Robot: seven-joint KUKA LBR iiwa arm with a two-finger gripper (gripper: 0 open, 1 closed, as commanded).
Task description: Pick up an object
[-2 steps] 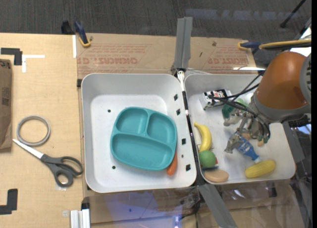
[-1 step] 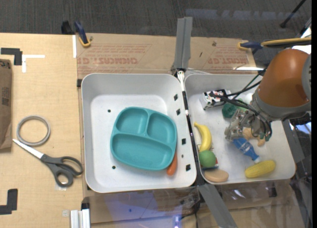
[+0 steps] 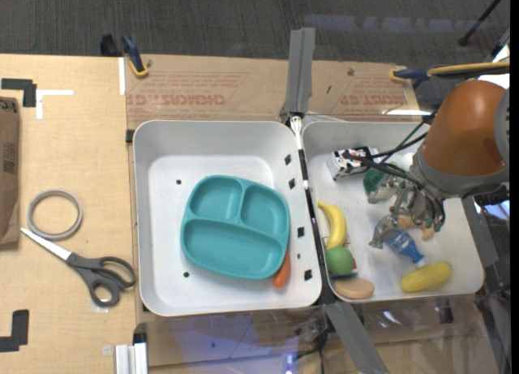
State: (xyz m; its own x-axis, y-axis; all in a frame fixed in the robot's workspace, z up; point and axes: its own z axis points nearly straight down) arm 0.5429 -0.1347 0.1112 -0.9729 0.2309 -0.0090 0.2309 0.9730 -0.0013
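Observation:
My gripper [image 3: 402,233] reaches down into the right bin [image 3: 464,217] under the orange wrist band, its fingers spread open. A small blue and white object [image 3: 405,246] lies on the bin floor just below and between the fingertips; I cannot tell whether they touch it. Around it lie a yellow corn-like piece [image 3: 426,277], a banana [image 3: 333,225], a green ball [image 3: 340,261], a tan oval piece [image 3: 353,288], a black and white item [image 3: 350,159] and a dark green item [image 3: 376,182] partly hidden by the wrist.
The left bin [image 3: 158,169] holds a teal divided plate [image 3: 236,227] with an orange carrot [image 3: 282,271] at its lower right edge. On the bench to the left lie scissors [image 3: 85,267] and a tape roll [image 3: 54,212]. Cables run beside the wrist.

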